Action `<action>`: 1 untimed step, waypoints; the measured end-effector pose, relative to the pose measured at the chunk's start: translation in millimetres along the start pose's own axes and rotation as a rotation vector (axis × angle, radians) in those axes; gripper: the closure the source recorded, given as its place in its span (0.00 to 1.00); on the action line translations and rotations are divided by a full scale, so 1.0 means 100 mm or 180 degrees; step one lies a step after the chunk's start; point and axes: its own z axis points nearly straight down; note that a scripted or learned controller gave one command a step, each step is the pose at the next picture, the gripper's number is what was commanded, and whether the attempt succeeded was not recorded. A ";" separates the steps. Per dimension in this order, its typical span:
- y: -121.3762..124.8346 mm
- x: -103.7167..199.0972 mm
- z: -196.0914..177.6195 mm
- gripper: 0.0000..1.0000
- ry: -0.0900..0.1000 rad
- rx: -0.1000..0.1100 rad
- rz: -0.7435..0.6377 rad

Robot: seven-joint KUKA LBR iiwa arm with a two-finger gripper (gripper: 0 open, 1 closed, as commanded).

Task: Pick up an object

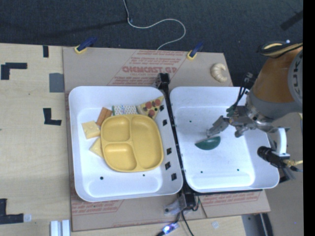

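One small teal object point(208, 143) lay on the floor of the right-hand white bin point(246, 181), directly under the tip of the gripper point(216, 129), which reached into the bin from the right. The grey finger point(215, 129) slanted down and to the left, its end at the object's upper edge; whether it touched could not be told. Whether the gripper was open or closed could not be made out from the angle, and nothing was seen clasped in it. Behind the gripper, to its right, the grey arm with its orange band point(273, 80) rose out of the bin. Well to the gripper's left, across the divider, the second white bin point(83, 181) held a yellow compartment plate point(132, 142), with a few small flat pieces point(91, 130) tucked along the plate's far and left edges. Beyond the gripper, outside the bins, a pale rounded item point(220, 72) rested on the cardboard sheet point(142, 65), near a white cable point(162, 24).
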 end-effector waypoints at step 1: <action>0.03 0.00 -0.07 0.00 -0.0006 -0.0041 -0.0011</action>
